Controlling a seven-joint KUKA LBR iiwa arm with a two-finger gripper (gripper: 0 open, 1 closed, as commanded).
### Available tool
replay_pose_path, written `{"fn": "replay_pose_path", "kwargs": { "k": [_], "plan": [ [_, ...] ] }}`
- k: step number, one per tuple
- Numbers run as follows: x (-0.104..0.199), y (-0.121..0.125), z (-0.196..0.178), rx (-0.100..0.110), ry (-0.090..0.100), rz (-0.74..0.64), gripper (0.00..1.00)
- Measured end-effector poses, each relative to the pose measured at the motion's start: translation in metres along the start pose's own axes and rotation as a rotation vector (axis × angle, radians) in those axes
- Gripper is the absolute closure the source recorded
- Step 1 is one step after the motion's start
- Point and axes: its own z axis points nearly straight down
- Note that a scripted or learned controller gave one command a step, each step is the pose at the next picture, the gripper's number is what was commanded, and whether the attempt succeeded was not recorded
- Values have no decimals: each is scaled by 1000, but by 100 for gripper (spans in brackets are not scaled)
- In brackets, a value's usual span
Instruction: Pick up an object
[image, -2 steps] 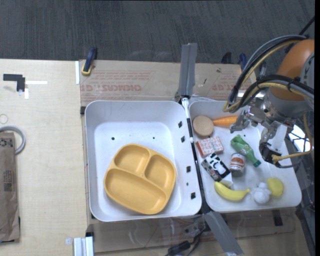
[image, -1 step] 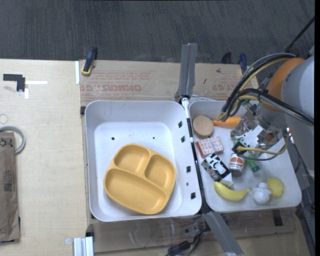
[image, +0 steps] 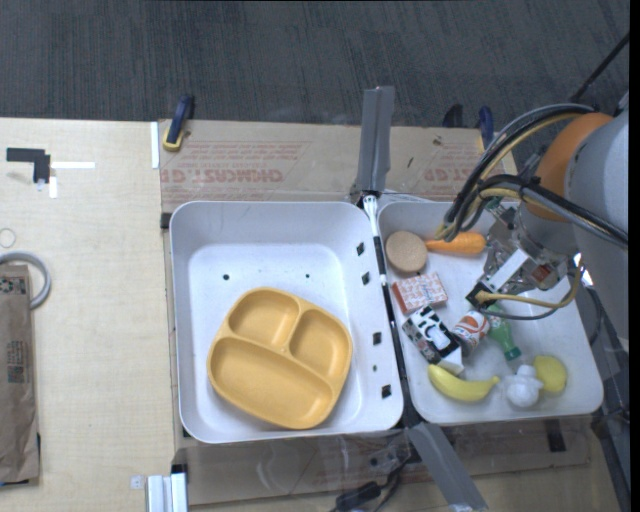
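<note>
- The gripper (image: 512, 262) hangs over the upper right part of the right bin (image: 562, 335), beneath the grey arm's orange band; whether it is wide or narrow cannot be told, and nothing is seen held in it
- A carrot (image: 457, 243) lies just left of the gripper, near the bin's far wall; a round tan disc (image: 407, 252) sits beside the carrot's tip
- A pink patterned box (image: 419, 292) lies below the disc; a black-and-white carton (image: 432, 335) is just below that
- An orange-and-white can (image: 472, 326) and a green bottle (image: 506, 339) lie below the gripper, close together
- A banana (image: 460, 383), a white lump (image: 521, 388) and a lemon (image: 550, 373) line the near edge
- The left bin (image: 260, 250) holds a yellow divided plate (image: 281, 357)
</note>
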Motion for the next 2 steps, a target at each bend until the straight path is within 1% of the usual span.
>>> {"fn": "replay_pose_path", "kwargs": {
  "k": [1,2],
  "plan": [
    [23,9,-145,-5,5,-36,100],
    [22,33,-147,-5,5,-96,100]
  ]
}}
